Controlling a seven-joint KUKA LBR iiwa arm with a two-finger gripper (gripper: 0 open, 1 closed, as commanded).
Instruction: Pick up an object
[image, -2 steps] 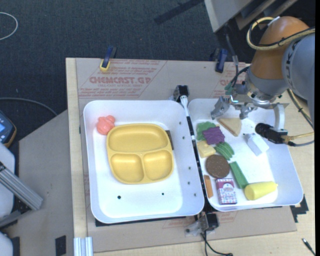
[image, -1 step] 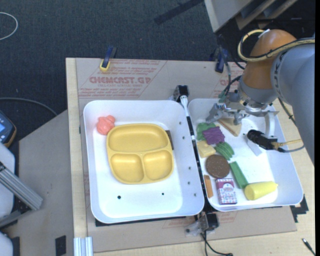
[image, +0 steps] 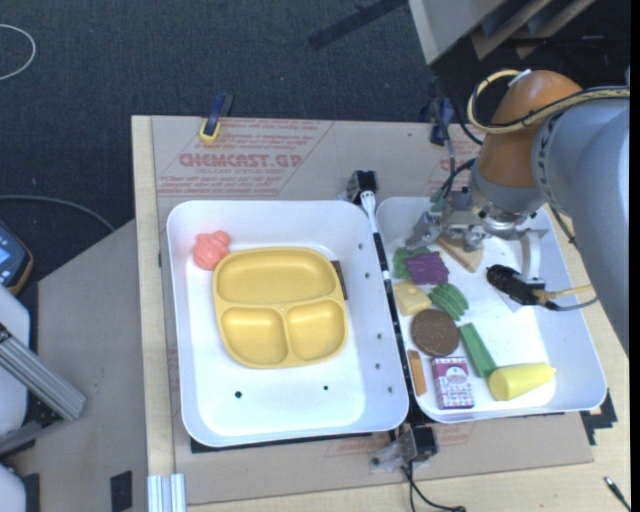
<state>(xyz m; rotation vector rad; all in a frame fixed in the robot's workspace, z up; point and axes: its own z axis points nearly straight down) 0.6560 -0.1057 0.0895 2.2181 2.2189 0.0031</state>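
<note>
Grey-armed gripper (image: 447, 232), its grip state impossible to tell, hovered low over the right bin (image: 575, 395)'s far end, seemingly aiming for the purple toy (image: 428, 268) just beside it.

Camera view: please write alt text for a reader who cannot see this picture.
A grey robot arm with an orange band hangs its gripper over the far end of the right bin, which holds small toy foods. The left bin holds a yellow divided plate and a pink toy.
</note>
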